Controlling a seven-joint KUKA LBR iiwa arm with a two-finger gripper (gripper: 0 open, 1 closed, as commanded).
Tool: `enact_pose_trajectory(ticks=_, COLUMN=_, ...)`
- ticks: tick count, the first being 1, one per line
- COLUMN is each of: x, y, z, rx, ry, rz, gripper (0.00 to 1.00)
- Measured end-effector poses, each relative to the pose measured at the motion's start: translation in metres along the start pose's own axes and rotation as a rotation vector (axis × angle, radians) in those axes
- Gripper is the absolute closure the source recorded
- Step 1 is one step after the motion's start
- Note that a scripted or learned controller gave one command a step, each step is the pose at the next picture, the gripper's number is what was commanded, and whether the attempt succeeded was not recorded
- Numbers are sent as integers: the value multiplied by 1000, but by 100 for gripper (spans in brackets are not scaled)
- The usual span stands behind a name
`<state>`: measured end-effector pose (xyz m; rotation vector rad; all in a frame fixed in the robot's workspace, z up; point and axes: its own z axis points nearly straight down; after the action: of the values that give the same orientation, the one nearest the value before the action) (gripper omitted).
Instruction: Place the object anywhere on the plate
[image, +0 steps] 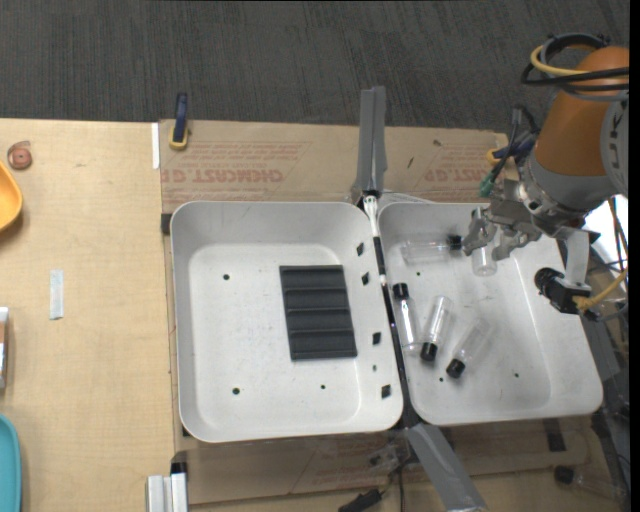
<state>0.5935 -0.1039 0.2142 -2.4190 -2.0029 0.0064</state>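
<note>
Hovering over the right bin, the gripper seems clamped on a clear vial. It's slick. It could slip before reaching the plate.

Arm comes in from the right edge, upper corner of the view. Orange band sits high, grey wrist section below it, cables looped on top and trailing down its side. Wrist angled down and toward the left. Gripper hangs low at the end of the wrist, pointing downward. A clear tube shows right at the fingertips, seemingly pinched between them, upright. Fingers close together around it. Rest of the arm is cut off by the frame.
</note>
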Motion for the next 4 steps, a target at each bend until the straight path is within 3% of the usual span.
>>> enact_pose_trajectory(ticks=1, x=74, y=16, z=-4, rx=0, ry=0, rz=122, gripper=100)
enact_pose_trajectory(ticks=2, x=144, y=21, z=-14, rx=0, ry=0, rz=142, gripper=100)
enact_pose_trajectory(ticks=3, x=203, y=-1, z=24, rx=2, ry=-1, rz=-4, gripper=100)
enact_pose_trajectory(ticks=4, x=245, y=-2, z=-114, rx=-1, ry=-1, rz=-171, gripper=100)
